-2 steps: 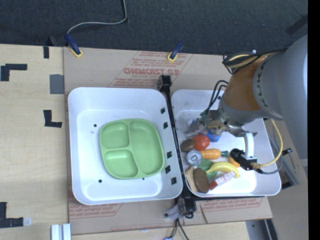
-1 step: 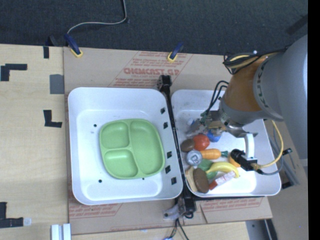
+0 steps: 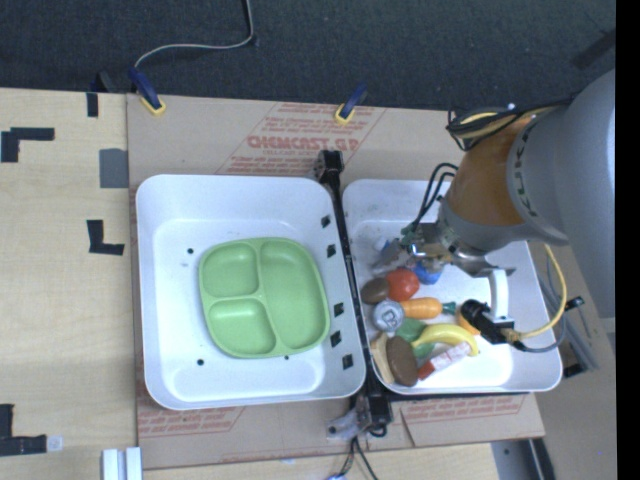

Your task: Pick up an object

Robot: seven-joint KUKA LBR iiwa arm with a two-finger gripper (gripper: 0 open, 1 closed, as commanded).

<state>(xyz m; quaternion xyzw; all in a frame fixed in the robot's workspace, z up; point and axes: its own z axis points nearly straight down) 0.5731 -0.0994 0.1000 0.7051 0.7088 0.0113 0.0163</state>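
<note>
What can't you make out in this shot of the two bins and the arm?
- Gripper: whether it is open or shut, hidden under the arm's wrist in the camera view.
- Far corner of the right bin: covered by the arm.
- Brown items by the banana: piled together and too small to identify.
- Silver round item: too blurred to name.

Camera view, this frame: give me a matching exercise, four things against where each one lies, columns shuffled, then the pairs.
Things:
1. green divided plate
2. banana
3. red tomato
4. yellow clamp

Places:
A. on the cardboard's far edge, above the bins
B. in the left bin
C. near the front of the right bin
D. in the right bin, just below the arm's wrist

Pairs: 1-B, 2-C, 3-D, 4-A
</note>
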